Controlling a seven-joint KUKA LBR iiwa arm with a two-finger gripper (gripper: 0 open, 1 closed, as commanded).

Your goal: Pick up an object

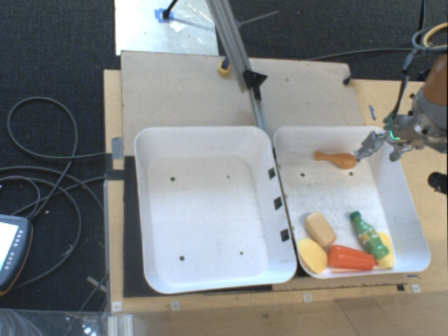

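My gripper [382,148] hangs over the far right corner of the right bin [409,200], its two fingers spread apart and nothing between them. A brown toy drumstick [336,159] lies just to its left on the bin floor, its thick end close to the left fingertip [366,149]. At the bin's near end sit a tan block [320,228], a yellow round piece [312,255], an orange-red carrot-like piece [350,258] and a green bottle [367,235] lying on another yellow piece [385,252].
The left bin [150,208] lies beside the right one, their rims touching along the middle. A grey pole [234,44] slants over the board behind the bins. Cables and a pendant [10,247] lie on the floor at left.
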